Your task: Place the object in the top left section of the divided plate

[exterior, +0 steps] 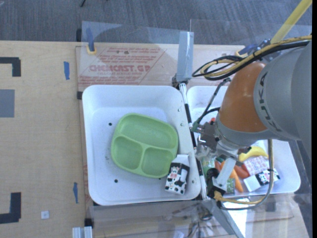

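A light green divided plate (143,144) with three sections lies in the left bin (99,133). A small black-and-white patterned carton (177,177) rests just off the plate's lower right rim, against the bin's right wall. My gripper (208,156) hangs low over the left side of the right bin (290,177), under the grey and orange arm, which hides most of it. Under and beside it lie a green packet (208,163), an orange carrot-like piece (238,174), a yellow banana (253,153) and a white and pink box (257,169).
The wall between the two bins (190,133) runs just left of the gripper. A brown board with red print (124,68) lies behind the left bin. A clear upright panel (185,56) stands at the back between the bins.
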Robot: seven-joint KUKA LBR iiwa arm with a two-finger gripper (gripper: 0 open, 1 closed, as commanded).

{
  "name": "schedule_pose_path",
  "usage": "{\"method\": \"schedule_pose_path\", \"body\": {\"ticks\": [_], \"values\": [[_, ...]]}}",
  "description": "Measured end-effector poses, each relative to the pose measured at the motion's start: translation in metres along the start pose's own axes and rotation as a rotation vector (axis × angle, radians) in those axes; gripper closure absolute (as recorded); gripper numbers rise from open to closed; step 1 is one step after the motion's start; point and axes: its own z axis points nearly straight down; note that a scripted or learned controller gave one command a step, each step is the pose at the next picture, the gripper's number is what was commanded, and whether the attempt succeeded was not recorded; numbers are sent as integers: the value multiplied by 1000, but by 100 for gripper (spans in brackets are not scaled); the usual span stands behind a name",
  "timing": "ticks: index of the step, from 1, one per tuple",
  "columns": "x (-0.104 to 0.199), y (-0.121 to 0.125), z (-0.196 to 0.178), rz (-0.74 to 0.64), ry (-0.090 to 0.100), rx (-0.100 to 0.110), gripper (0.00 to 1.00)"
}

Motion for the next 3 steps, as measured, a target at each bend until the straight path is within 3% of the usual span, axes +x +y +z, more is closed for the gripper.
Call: {"method": "schedule_pose_path", "body": {"ticks": [1, 2, 3], "values": [[-11, 31, -26, -12, 1, -4, 100], [16, 23, -17, -67, 0, -1, 100], [-22, 70, -27, 131, 0, -4, 100]]}}
